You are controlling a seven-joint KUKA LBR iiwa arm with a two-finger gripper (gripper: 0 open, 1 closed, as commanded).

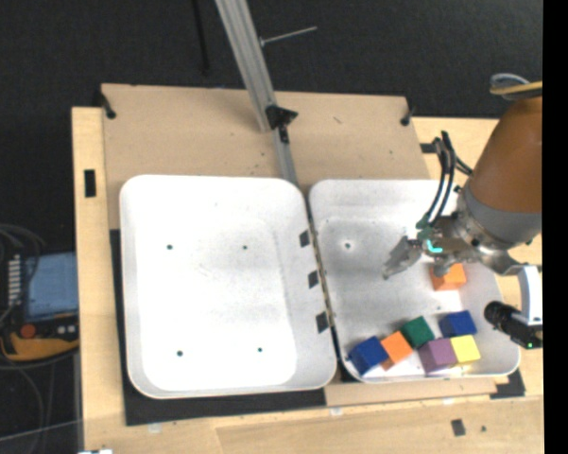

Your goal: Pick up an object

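Observation:
My gripper hangs over the middle of the right bin, pointing down and to the left. Just right of it an orange block lies on the bin floor, partly under the wrist. Along the bin's front edge sit several more blocks: a blue one, an orange one, a green one, a purple one, a yellow one and another blue one. I see no block in the gripper.
The left bin lies beside the right one, with clips along the shared rim. A slanted metal rail rises behind the bins. The arm's orange band looms at the right edge.

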